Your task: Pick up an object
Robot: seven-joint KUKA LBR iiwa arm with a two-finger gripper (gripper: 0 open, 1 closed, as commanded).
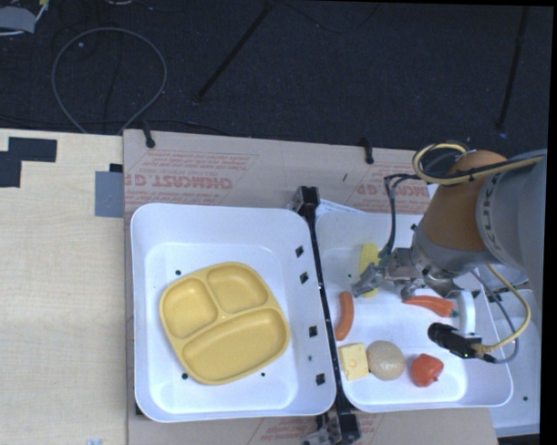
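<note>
The right bin (491,391) holds several toy foods. A yellow piece (368,258) lies near the bin's back left, and an orange sausage (345,315) lies along its left wall. A yellow cheese cube (354,361), a beige ball (386,359) and a red piece (426,369) sit in a row at the front. An orange carrot (431,304) lies under the wrist. My gripper (371,281) hangs low over the bin's left part, just below the yellow piece and above the sausage's upper end. The arm's body hides what lies under it.
The left bin (160,231) holds a yellow divided plate (224,321). A black divider (317,300) runs between the two bins. The arm's grey body and orange band (461,210) fill the right bin's back right, with cables looping beside it.
</note>
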